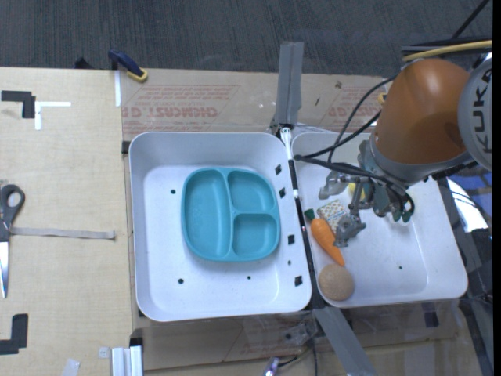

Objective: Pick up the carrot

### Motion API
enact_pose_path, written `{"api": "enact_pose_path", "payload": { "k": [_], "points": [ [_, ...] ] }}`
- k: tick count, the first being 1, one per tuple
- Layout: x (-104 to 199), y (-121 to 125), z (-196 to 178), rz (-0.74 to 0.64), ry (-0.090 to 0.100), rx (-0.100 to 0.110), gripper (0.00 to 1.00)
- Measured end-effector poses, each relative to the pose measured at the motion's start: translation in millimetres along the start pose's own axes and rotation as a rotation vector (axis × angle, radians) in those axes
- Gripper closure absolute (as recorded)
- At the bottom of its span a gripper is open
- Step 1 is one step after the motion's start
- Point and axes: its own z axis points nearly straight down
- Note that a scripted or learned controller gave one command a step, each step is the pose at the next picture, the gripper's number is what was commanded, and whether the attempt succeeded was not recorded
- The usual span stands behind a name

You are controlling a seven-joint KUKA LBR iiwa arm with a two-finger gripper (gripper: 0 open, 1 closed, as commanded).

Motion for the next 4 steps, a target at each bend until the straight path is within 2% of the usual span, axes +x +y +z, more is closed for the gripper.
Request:
{"api": "enact_pose_path", "payload": {
  "k": [1,2,3,4],
  "points": [
    [49.6,10.9,-0.1,-0.026,0.002,0.0,0.0],
    [49.8,19.2,-0.1,0.093,0.001,0.0,0.0],
    [48.3,21.0,-0.1,0.03,0.002,0.0,0.0],
    [21.7,6.1,0.4,-0.023,0.001,0.0,0.0]
  ]
}}
